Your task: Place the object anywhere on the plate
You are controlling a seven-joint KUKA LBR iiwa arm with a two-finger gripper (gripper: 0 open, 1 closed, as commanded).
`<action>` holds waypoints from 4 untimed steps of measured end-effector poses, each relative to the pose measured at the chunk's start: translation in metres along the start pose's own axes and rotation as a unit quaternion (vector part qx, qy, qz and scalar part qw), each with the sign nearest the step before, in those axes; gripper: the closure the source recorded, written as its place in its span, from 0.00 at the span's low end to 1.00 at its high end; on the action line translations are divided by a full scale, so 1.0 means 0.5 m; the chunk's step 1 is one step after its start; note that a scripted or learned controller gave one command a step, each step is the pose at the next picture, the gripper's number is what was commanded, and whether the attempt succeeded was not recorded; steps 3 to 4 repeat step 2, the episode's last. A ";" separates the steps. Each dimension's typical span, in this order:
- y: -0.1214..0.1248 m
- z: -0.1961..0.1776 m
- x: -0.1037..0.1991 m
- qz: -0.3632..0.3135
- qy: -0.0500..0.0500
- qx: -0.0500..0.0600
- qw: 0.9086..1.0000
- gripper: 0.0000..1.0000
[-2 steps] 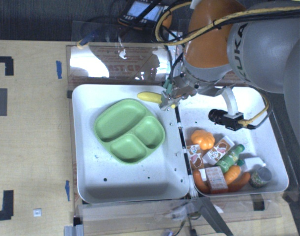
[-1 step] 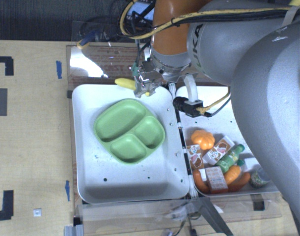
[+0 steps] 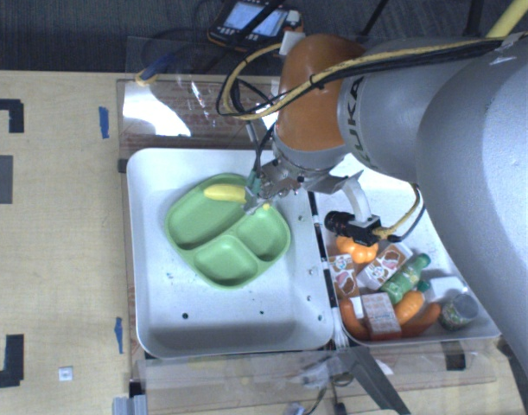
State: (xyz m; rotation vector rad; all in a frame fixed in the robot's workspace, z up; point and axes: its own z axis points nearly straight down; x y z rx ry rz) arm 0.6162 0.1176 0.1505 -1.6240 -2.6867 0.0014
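Observation:
A green divided plate (image 3: 229,232) lies in the left white bin (image 3: 160,309). A small yellow object (image 3: 222,194), shaped like a banana, rests on the plate's upper compartment near its far rim. My gripper (image 3: 257,190) hangs just right of the yellow object, at the plate's upper right edge. Its fingertips are close to the object's right end; whether they touch it is unclear.
The right bin (image 3: 445,331) holds several toy foods: orange pieces (image 3: 357,251), a green bottle (image 3: 405,275), cartons (image 3: 378,311) and a carrot (image 3: 410,305). The arm's grey body and orange band (image 3: 320,93) cover the upper right. The bin divider (image 3: 324,275) runs between the bins.

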 end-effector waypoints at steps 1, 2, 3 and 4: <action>0.000 0.000 0.000 0.000 0.000 0.000 1.000 0.00; -0.034 -0.149 0.010 0.034 -0.001 -0.002 0.999 0.00; -0.034 -0.149 0.010 0.034 -0.001 -0.002 0.999 0.00; -0.034 -0.149 0.010 0.034 -0.001 -0.002 0.999 0.00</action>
